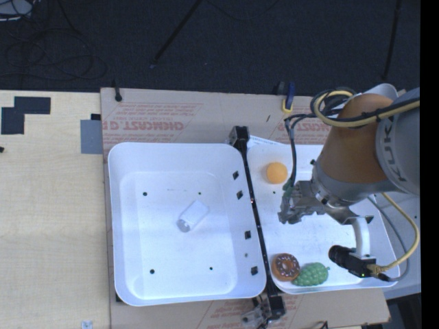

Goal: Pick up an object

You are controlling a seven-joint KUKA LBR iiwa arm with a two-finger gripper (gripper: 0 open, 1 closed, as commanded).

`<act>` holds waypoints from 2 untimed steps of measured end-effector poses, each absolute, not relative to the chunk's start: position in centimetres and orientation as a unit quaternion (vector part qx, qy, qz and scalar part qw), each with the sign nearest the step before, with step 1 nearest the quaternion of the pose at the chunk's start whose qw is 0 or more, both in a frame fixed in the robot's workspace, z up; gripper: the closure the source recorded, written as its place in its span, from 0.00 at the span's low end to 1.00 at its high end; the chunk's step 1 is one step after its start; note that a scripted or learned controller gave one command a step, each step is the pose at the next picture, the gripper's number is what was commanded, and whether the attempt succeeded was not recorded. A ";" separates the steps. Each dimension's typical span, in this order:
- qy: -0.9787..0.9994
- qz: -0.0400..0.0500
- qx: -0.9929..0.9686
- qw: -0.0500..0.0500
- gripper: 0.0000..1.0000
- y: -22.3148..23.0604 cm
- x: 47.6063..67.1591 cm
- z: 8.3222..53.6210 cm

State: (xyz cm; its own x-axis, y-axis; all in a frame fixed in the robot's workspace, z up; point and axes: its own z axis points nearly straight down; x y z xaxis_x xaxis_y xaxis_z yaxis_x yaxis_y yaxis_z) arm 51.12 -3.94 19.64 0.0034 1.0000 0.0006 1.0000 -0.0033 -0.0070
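Where the arm (357, 149) comes in from the right of the camera view, its grey body and orange band hang over the right bin (309, 242). The gripper (291, 210) is low over that bin's left half, near the dark strip (250, 211) that runs between the two bins. It is a dark, blurred shape from this height, so I cannot tell whether it is wide or narrow. Nothing can be seen held in it.

An orange ball (276, 173) lies in the right bin toward its far left corner. It is close to the gripper and apart from it. A donut (285, 266) with dark icing lies in the near left corner of the same bin. A green bunch (312, 274) sits just beside the donut on its right, touching it or nearly so. Both lie nearer the camera than the gripper and are apart from it.

The left bin (137, 184) holds a pale cup (193, 215), on its side near the middle of the floor and well apart from the gripper.

Both bins rest on a sheet of cardboard (171, 118) laid on the pale bench (48, 204).
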 end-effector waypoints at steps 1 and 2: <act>-0.705 0.003 -0.709 0.004 1.00 -4.0 51.1 20.6; -0.704 0.003 -0.710 0.005 1.00 -4.0 51.2 21.5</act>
State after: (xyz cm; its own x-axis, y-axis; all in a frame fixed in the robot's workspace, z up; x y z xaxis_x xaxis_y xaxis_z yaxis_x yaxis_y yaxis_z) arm 51.15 -4.03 21.50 0.0081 1.0000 0.0022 0.9999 -0.0081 -0.0117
